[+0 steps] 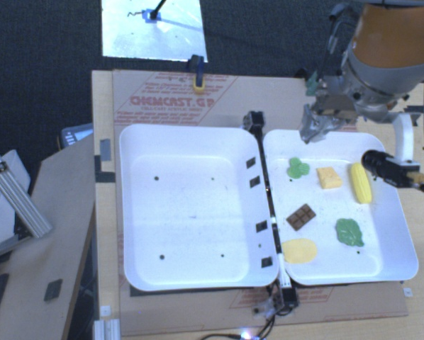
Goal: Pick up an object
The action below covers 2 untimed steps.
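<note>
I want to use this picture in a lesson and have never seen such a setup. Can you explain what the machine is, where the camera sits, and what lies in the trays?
One camera looks down at a slant on a bench. The grey and orange shape at upper right is a robot arm; its gripper hangs above the far edge of the right bin. That bin holds six toy foods: a small green piece, a yellow block, a corn cob, a brown chocolate square, a green leaf and a flat yellow oval. The left bin lies beside it. Nothing sits between the gripper's fingers.
</note>
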Motion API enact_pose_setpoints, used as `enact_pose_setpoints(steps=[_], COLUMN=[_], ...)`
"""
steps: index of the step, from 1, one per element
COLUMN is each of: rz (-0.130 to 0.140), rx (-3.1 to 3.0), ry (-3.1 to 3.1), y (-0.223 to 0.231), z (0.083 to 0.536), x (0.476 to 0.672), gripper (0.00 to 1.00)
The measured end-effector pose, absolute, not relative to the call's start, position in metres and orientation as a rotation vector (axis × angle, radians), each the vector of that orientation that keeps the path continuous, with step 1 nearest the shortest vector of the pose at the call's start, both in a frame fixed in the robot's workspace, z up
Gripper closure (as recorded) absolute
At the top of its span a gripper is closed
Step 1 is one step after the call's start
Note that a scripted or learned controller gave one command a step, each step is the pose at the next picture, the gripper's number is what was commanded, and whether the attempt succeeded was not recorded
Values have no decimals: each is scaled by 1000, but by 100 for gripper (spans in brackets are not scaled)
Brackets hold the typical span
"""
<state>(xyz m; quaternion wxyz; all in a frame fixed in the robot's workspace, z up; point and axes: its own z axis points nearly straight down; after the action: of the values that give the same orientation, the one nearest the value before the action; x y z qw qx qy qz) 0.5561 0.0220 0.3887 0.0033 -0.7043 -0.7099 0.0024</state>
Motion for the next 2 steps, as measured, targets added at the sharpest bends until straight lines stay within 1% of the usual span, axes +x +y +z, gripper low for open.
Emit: enact_pose_setpoints(steps=[1, 2], rz=[6, -26], rx=[-2208, -2232], ry=[-2227, -2236], y=[79, 48], z=[290, 441], x=[565, 660], gripper=[100, 100])
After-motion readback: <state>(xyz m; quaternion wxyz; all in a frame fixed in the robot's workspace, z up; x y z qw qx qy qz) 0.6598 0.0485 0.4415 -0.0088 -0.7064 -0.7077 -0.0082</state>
